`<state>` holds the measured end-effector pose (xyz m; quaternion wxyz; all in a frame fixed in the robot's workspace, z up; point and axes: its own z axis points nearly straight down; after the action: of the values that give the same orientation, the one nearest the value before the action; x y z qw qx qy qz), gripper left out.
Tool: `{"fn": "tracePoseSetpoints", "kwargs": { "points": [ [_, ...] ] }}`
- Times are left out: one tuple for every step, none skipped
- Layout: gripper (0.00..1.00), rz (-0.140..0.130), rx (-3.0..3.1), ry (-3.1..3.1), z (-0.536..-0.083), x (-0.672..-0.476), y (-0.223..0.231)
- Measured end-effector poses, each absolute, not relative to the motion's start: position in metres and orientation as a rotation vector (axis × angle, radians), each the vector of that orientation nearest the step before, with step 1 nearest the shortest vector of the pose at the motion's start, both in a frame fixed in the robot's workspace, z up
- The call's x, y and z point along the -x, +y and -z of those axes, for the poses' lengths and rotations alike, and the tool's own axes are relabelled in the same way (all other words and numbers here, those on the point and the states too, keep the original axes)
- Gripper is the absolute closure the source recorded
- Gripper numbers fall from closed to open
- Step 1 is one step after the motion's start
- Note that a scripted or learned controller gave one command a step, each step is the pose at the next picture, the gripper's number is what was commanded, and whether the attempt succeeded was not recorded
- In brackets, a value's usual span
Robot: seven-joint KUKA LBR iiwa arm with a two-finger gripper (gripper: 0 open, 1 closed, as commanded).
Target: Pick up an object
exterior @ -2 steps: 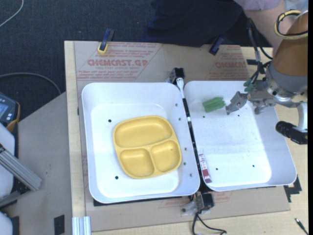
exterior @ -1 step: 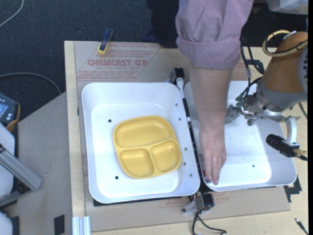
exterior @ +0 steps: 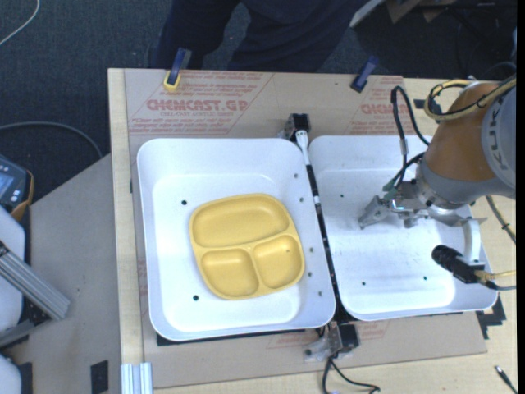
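While the gripper [exterior: 371, 215] hangs low over the right bin [exterior: 361, 257], fingers slightly spread and pinching nothing, grey arm with orange band reaching in from the right, wrist bent leftward, yellow divided plate [exterior: 246, 245] lying flat in the left bin [exterior: 164, 245], well apart from the gripper

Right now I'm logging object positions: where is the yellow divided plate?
The yellow divided plate lies flat in the left bin, roughly centred, across the divider from the gripper over the right bin.
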<state>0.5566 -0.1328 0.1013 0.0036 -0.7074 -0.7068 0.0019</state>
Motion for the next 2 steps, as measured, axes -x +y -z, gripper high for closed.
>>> {"fn": "tracePoseSetpoints", "kwargs": {
  "points": [
    [0.0,-0.004,2.218,-2.218,-0.083,-0.556,-0.132],
    [1.0,0.0,2.223,-2.218,-0.095,-0.557,-0.133]
  ]
}}
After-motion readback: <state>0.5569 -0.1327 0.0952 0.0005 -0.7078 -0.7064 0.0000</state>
